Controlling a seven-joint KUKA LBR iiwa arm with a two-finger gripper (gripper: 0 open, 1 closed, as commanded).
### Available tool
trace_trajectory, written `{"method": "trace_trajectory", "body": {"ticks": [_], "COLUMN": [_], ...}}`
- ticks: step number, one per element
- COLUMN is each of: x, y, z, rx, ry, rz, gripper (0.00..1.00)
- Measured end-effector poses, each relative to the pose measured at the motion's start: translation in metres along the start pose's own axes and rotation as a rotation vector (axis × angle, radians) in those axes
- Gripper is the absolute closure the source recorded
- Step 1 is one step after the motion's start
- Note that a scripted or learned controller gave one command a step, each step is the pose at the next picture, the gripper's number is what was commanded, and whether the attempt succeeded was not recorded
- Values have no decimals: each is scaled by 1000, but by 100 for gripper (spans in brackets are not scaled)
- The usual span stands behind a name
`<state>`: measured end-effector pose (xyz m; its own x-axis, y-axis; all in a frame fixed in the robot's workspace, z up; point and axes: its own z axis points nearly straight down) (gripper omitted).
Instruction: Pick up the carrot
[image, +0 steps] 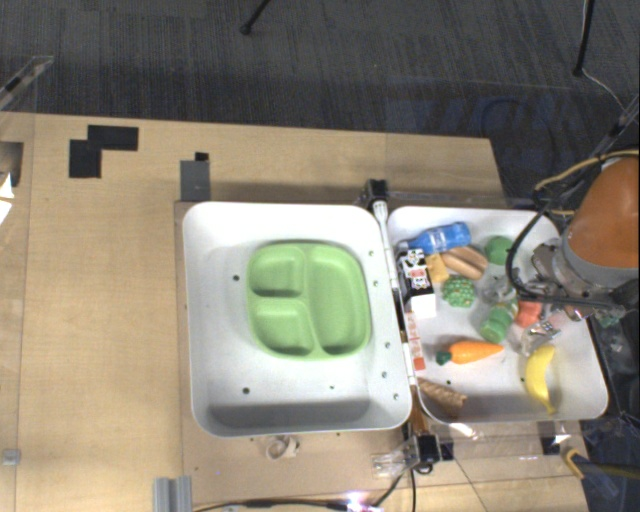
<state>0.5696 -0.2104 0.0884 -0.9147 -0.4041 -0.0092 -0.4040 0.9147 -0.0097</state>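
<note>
Orange and tapered, the carrot (474, 351) lies on the floor of the right bin (590, 400), its green top pointing toward the divider between the two bins. The gripper (533, 318) hangs over the same bin, just to the carrot's right and a little farther back, not touching it; whether its fingers are open or closed cannot be told from this angle. Directly under and beside the tool sit a small orange-red piece (527, 312) and a green cylinder-like toy (496, 324), the latter between the tool and the carrot's thick end. Nearer the front of the bin than the tool lies a yellow banana (539, 376), close to the carrot's tip. Beyond the tool, toward the back wall, are a round green item (498, 249), a hot-dog toy (463, 263), a blue bottle (439, 239) and a knobbly green broccoli-like piece (459, 292) — all apart from the carrot. Well away on the far side of the divider, the left bin (210, 300) holds a green sectioned tray (305, 299).
</note>
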Motion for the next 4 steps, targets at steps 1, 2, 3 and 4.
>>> {"method": "trace_trajectory", "body": {"ticks": [1, 2, 3, 4], "x": [23, 12, 16, 11], "y": [62, 150, 130, 129], "z": [-24, -31, -3, -17], "rx": [-6, -10, -5, -1], "ry": [0, -1, -2, -15], "rz": [178, 180, 422, 415], "gripper": [0, 0, 0, 100]}}
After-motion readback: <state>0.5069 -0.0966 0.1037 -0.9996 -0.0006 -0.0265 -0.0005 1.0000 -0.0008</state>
